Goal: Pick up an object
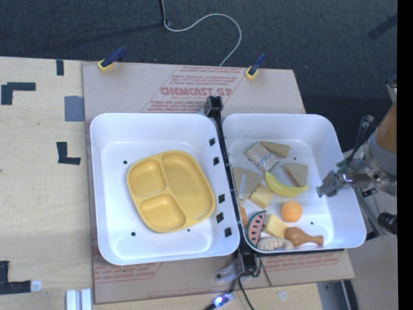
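Your end effector (328,187) sits at the right rim of the right bin (322,129), dark and small against the white wall; you cannot tell from this view whether it is released or clenched, and nothing shows in its grasp; behind it the grey wrist (377,170) runs off to the right, with the orange band (388,129) just above it at the far right.

Nearest to the end effector, a little to its left, lies a tan wedge (297,173); touching that wedge on its left is a yellow banana (282,186), curved along the bin floor; near of the banana sits a small orange ball (292,211), and near of that a brown drumstick (302,237) lies close to the near wall; left of the drumstick you see a watermelon slice (256,226) and a pale yellow block (275,225) beside it.

Toward the far side of the same bin lies a checkered grey piece (259,154), with another tan slice (276,149) just to its right; a second pale yellow block (260,196) rests between the banana and the left wall.

The left bin (110,128) stands side by side with the right one, their walls touching at the middle; it carries a yellow divided plate (170,190) with three compartments.

Both bins rest on a brown cardboard sheet (193,89) on the desk (32,147); two clamps, blue and yellow (112,58), grip the sheet's far edge; a white cable (213,19) loops across the dark floor beyond.
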You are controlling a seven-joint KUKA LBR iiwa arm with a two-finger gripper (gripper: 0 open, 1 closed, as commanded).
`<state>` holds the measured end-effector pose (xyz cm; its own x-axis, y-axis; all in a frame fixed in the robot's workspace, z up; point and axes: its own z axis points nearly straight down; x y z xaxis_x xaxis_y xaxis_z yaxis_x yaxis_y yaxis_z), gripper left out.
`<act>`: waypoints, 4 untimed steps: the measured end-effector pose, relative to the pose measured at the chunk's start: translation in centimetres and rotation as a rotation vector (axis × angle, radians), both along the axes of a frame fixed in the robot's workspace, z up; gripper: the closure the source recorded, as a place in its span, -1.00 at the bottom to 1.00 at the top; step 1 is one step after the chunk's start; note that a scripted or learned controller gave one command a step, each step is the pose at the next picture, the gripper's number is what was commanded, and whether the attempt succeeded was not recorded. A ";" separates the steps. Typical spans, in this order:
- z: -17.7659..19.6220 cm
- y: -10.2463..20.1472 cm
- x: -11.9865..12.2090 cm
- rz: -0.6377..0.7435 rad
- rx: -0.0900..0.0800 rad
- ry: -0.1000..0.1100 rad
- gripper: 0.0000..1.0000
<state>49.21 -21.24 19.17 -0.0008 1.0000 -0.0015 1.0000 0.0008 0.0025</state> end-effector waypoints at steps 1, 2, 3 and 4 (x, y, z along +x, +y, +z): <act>3.4 0.1 0.1 0.001 0.001 0.001 1.00; 2.4 5.5 2.7 0.007 0.003 0.004 1.00; 3.4 9.9 5.1 0.006 0.003 0.003 1.00; 4.0 15.2 6.8 0.006 0.003 0.004 1.00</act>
